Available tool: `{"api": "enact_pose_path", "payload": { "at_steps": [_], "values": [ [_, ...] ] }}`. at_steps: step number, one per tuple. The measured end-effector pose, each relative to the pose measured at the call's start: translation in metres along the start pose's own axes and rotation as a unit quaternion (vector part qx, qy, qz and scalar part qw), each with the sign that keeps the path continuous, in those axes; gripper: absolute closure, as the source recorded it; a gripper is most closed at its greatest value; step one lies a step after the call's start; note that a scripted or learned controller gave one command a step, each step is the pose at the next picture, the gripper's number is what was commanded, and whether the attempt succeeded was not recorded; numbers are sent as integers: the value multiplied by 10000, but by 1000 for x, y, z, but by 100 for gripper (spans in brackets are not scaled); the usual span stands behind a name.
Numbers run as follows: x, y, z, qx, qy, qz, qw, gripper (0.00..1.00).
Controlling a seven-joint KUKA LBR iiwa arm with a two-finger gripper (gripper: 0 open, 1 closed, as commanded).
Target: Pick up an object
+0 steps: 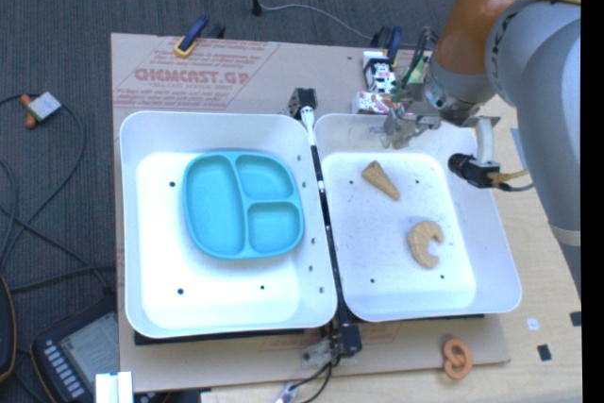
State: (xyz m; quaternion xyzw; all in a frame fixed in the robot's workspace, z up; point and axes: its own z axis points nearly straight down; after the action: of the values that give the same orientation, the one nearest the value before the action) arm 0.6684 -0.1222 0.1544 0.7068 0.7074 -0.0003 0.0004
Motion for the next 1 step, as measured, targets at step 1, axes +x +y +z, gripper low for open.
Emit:
{"api": "enact_pose_path", "payload": {
  "at_steps": [1],
  "values": [
    [1, 0, -2, -1, 2, 1, 10000, 100]
  ]
}}
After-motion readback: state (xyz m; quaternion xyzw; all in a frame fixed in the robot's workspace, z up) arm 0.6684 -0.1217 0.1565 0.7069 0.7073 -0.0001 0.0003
